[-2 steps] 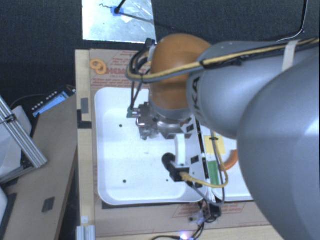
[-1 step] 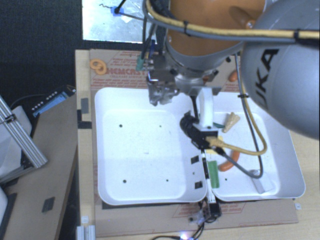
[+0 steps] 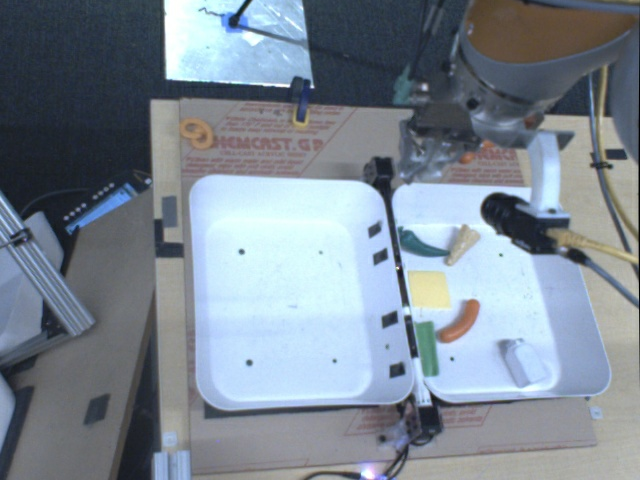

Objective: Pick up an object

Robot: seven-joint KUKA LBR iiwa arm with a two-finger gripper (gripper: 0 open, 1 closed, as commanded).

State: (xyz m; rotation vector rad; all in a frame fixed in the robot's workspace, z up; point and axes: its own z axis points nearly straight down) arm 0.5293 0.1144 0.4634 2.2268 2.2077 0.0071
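Nothing has been picked up yet. The grey robot arm's gripper (image 3: 432, 156) is seen above the far edge of the right white bin (image 3: 570, 318). It cannot be told what state the gripper is in. Five small things are seen lying in that bin: a yellow flat square (image 3: 430, 290), an orange sausage shape (image 3: 460, 321), a green stick (image 3: 426, 347), a tan lump (image 3: 461, 244) and a grey block (image 3: 522, 361). One must be reached, pinched and lifted.
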